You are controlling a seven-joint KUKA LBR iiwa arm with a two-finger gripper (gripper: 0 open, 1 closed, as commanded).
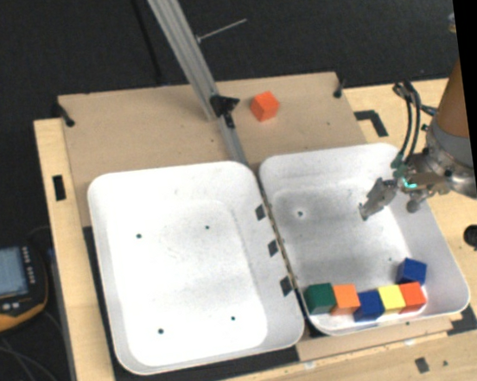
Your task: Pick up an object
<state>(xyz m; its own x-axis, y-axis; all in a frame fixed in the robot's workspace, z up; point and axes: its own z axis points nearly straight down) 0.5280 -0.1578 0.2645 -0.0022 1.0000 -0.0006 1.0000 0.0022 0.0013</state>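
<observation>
Because the small blocks all sit in a row along the near edge of the right white plastic bin (339,163), I know where my grey metal claw (387,196) has to go. Right now it hangs over the middle of that bin, up from the blocks and well apart from them. I cannot tell if the claw is wide or narrow, since it looks too small and blurry from here. Nothing seems to be in it.

The row goes like this: a green cube (320,296), an orange cube (347,296), a blue cube (368,304), a yellow cube (392,297) and a red-orange cube (412,295). They touch each other, side by side. Another blue cube (412,270) sits just behind the row, near the right end.

I think that lone blue cube is the best one to try. It has more free room around it, so the claw can go down on both sides. The ones in the row are packed tight and close to the bin wall, so the claw might bump a neighbour or the rim.

To do this well, I would move over the cube first, line up, then go straight down slowly.

The left white plastic bin (115,245) is beside it. One more orange cube (264,106) sits on the brown board (143,128) behind the bins.
</observation>
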